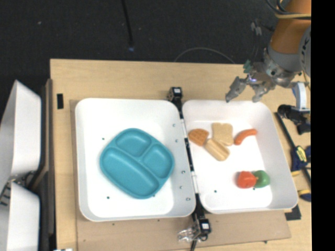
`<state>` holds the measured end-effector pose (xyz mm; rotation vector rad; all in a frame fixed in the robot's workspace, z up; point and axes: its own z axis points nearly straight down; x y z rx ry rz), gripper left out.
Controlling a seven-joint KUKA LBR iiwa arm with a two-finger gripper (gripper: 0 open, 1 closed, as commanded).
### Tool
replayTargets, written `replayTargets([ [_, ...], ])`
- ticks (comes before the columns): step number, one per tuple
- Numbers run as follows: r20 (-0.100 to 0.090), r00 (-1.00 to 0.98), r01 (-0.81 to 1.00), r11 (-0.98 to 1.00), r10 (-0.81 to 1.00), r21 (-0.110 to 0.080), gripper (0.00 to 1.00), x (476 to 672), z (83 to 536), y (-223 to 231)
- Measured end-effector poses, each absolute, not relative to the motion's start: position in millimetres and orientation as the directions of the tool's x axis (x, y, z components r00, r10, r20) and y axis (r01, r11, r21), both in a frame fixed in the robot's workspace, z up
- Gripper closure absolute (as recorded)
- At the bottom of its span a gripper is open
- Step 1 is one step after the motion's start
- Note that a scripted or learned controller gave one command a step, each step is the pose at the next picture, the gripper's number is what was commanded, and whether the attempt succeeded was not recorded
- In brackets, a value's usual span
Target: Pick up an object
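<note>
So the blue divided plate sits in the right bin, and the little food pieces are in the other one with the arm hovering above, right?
Not quite. The camera view shows the blue divided plate in the left bin, not the right. The rest holds: the food pieces, such as the orange sausage, lie in the right bin, and the end effector hovers above its far edge.

single arm point(287, 33) enters from the upper right of the camera view, grey housing with an orange band above the wrist. wrist is angled downward and toward the left. gripper point(245, 93) sits at the arm's lower end, its two fingers point(233, 90) spread apart and pointing down, nothing between them. cables run along the wrist section. gripper hangs free, in contact with nothing.
</note>
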<state>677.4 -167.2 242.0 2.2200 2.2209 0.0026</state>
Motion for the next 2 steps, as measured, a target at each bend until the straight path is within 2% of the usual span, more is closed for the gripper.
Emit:
replayTargets([
  [2,-0.002,0.0,1.0,0.0,1.0,-0.004,0.0,672.9,121,-169],
])
